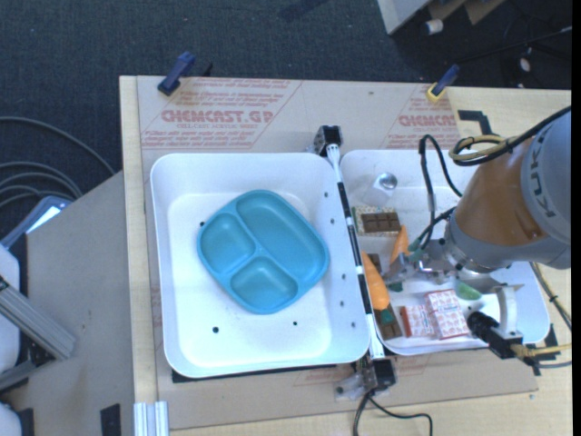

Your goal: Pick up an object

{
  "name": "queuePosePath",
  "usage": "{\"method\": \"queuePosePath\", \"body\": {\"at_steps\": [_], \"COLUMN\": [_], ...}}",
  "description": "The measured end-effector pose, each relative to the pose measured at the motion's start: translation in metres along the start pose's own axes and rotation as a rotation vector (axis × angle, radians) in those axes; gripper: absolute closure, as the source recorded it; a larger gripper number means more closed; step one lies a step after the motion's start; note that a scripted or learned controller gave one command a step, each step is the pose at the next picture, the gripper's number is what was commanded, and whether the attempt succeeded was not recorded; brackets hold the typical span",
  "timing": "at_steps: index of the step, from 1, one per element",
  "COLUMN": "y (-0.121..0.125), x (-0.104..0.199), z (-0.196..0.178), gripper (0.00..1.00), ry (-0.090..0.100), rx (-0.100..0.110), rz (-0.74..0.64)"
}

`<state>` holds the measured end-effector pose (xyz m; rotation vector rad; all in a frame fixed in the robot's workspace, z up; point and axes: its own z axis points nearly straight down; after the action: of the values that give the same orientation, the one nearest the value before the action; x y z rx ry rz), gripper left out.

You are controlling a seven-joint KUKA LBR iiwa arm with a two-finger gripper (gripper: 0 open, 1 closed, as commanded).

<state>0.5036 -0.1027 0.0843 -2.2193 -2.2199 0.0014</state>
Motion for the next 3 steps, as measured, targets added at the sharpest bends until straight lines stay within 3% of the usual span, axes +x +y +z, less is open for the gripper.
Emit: {"method": "queuePosePath", "body": {"at_steps": [1, 2, 3], "y": [0.0002, 0.0001, 0.0003], "x": [-0.0003, -0.0002, -0.0002], "z": [-0.0098, -0.0097, -0.0194], "gripper": [1.0, 0.0, 1.0], "ry": [-0.001, 0.0, -0.001], "rx": [-0.001, -0.001, -0.002], "rz": [0.001, 0.001, 0.001]}}
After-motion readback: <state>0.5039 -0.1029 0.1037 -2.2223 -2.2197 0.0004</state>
